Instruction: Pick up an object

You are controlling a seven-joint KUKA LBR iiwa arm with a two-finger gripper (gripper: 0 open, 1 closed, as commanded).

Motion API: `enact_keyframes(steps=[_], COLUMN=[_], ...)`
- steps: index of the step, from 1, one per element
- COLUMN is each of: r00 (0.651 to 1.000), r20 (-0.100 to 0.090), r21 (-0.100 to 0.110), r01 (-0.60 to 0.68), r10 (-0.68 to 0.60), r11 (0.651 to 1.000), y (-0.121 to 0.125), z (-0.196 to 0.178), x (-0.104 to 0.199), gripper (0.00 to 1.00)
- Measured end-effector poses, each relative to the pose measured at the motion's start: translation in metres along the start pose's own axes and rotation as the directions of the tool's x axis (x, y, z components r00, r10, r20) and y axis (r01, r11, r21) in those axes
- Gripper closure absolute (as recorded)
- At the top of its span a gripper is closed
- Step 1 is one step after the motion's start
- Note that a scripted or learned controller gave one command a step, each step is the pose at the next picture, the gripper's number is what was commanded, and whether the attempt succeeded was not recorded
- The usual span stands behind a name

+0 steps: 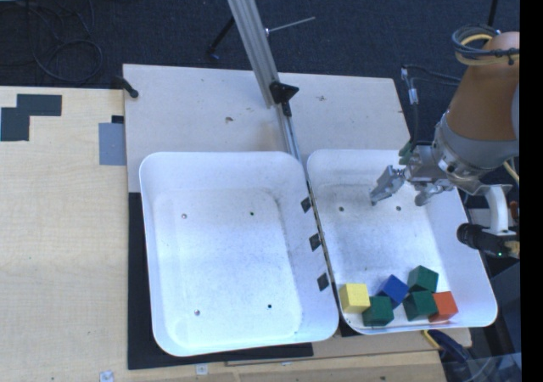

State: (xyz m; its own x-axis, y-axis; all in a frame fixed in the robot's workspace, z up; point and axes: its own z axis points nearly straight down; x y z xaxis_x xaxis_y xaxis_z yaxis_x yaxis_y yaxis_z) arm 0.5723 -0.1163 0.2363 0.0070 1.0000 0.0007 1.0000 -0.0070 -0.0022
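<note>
Several small blocks lie bunched at the near end of the right bin (399, 227): a yellow block (355, 296), a blue block (394, 288), an orange-red block (444, 305) and three green blocks (422, 278). My gripper (404, 188) hangs over the far part of the same bin, well behind the blocks. Its two fingers are spread apart with nothing between them.
The left bin (225, 244) lies beside the right one, joined by black clips along the shared rim. A slanted aluminium rail (254, 36) rises behind the bins. The arm's orange band and grey wrist (484, 113) stand at the right.
</note>
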Motion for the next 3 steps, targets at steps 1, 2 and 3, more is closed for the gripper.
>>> enact_keyframes(steps=[1,2,3], r00=[1.0,1.0,1.0], r20=[0.0,-0.001,0.0], r21=[-0.002,0.007,0.001], r01=[0.002,0.005,0.002], r10=[-0.002,-0.005,-0.002], r11=[1.0,1.0,1.0], y=[-0.026,-0.002,-0.002], z=[-0.031,0.056,0.051], x=[-0.003,-0.007,-0.008], gripper=[0.0,0.0,0.0])
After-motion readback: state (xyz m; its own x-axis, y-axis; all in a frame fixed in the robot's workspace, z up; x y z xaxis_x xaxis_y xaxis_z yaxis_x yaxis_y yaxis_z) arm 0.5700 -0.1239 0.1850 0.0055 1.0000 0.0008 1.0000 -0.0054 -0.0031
